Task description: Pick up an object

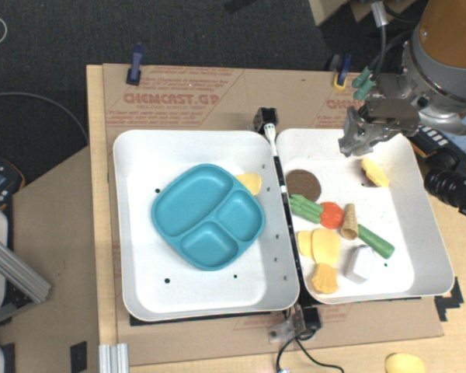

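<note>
The fingers [356,144] hang over the far part of the right bin [431,243], and whether they are spread or closed I cannot tell; nothing shows between them. A yellow piece [375,172] lies just beside and below them. This looks like the approach step: next, a descent lined up over that piece, then a squeeze.

- The arm [443,45] enters at the upper right of the frame, its orange band at the top right corner with the grey wrist section below it.
- The wrist slants down and leftward.
- The gripper [357,142] hangs in the upper right of the frame, its dark metal body pointing downward.
</note>
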Robot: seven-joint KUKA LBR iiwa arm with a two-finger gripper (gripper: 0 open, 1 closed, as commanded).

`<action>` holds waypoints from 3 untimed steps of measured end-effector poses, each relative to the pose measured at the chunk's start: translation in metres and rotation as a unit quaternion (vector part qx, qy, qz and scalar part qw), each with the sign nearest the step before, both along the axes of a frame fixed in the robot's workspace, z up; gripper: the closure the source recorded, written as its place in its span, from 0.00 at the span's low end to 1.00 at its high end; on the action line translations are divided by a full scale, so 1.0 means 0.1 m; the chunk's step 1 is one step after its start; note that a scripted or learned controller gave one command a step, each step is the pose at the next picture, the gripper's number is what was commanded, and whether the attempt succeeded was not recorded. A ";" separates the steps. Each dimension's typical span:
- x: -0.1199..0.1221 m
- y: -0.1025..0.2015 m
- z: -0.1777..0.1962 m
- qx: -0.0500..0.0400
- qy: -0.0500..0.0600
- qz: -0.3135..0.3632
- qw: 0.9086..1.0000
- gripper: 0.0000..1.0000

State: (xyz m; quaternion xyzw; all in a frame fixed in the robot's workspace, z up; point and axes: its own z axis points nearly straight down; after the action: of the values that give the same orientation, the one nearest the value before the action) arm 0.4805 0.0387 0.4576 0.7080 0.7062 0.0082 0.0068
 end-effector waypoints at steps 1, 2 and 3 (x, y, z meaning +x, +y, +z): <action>-0.02 -0.51 -0.53 -0.002 0.013 -0.002 1.000 1.00; -0.02 -0.81 -0.99 -0.001 0.013 -0.001 1.000 1.00; -0.02 -0.02 -1.43 0.000 0.014 0.005 1.000 1.00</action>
State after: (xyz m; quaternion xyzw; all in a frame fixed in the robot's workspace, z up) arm 0.4788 0.0366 0.3141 0.7046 0.7096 -0.0016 -0.0029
